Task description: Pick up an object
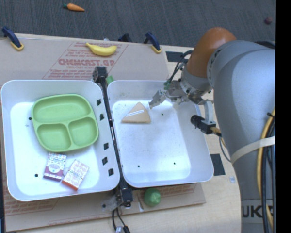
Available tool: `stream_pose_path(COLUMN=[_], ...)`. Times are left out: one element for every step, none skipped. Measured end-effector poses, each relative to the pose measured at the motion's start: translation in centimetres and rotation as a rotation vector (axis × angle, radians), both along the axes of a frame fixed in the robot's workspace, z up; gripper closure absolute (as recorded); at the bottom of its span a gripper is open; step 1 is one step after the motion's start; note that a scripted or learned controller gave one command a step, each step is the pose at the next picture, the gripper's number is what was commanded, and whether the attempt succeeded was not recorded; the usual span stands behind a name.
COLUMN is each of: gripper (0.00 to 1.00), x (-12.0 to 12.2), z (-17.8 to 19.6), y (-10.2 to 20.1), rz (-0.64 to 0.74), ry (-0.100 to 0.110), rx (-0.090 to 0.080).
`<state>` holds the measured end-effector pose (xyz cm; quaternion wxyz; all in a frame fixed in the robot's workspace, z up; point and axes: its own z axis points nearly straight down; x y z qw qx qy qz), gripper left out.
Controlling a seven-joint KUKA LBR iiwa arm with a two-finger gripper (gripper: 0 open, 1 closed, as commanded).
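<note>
Wedge [137,114]: a tan, triangular piece, like a toy slice of bread or cheese, lies flat in the right bin [157,176], toward that bin's 11 o'clock corner. We judge it light and stiff, probably smooth plastic or foam, so not fragile but apt to slide on the slick white floor if nudged. Its sloping sides would squeeze out of a pinch, so we would take it across the 2 flat faces or across the straight bottom edge, coming down from above.

The gripper [157,99] sits just at the wedge's 2 o'clock, near its tip; we cannot tell whether it touches. Nothing lies between its fingers, though how wide they stand we cannot tell. The arm [237,76] reaches in from 3 o'clock, its orange band [211,45] high over the bin's far rim, wrist tilted down toward the wedge.

In the left bin [9,144] lie a green tray [63,123] and 2 small boxes [65,171], well apart from the gripper.
</note>
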<state>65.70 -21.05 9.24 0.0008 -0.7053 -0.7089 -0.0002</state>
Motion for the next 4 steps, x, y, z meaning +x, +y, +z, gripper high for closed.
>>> stream_pose_path(gripper=[1.0, 1.0, 0.0, 0.0], x=[0.1, -5.0, -5.0, -12.3], z=[1.1, 6.9, 6.9, 2.6], y=[0.1, 0.0, 0.0, 0.0], rz=[0.006, -0.002, -0.001, 0.001], ry=[0.001, -0.001, 0.001, 0.003], rx=[0.0, 0.0, 0.0, -0.001])
